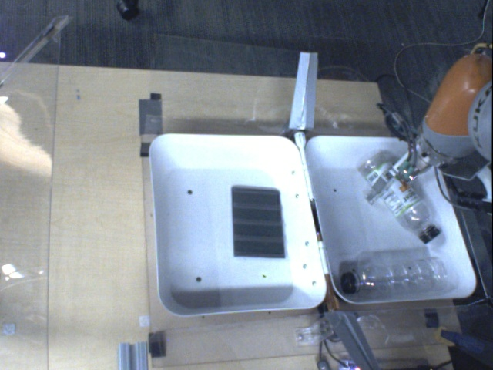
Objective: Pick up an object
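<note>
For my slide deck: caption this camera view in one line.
Gripper over a clear bottle in the right bin; dark ridged block in the left bin.

This is a robotics lab or test cell. A pale wooden tabletop (92,230) carries two shallow white plastic bins: one (320,168) right under the pincer (404,169), the other (169,206) beside it, farther from the pincer. A clear acrylic guard panel (31,168) stands well beyond that. Loose black cables (400,118) trail just behind the pincer, over dark grey carpet (231,14).
</note>
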You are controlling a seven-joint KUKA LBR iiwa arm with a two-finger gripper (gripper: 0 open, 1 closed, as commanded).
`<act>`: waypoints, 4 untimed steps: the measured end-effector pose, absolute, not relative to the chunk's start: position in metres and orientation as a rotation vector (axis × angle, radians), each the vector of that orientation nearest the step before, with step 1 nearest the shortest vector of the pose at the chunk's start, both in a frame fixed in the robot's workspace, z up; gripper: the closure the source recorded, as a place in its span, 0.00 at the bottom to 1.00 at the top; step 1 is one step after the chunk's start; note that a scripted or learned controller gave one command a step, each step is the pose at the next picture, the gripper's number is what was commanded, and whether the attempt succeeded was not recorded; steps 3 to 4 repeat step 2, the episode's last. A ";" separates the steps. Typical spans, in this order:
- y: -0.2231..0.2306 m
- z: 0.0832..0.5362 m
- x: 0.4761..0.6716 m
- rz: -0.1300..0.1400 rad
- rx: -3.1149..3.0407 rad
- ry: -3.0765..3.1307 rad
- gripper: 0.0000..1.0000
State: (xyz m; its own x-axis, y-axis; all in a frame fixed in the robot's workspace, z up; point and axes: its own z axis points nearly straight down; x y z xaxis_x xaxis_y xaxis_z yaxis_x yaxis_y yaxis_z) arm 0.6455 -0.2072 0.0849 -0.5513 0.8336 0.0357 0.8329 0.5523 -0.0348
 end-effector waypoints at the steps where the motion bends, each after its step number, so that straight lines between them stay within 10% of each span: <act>1: -0.207 0.096 0.648 0.021 -1.465 -2.737 1.00; 2: -0.181 0.205 0.667 -0.006 -1.548 -2.746 1.00; 4: -0.181 0.205 0.667 -0.006 -1.548 -2.746 1.00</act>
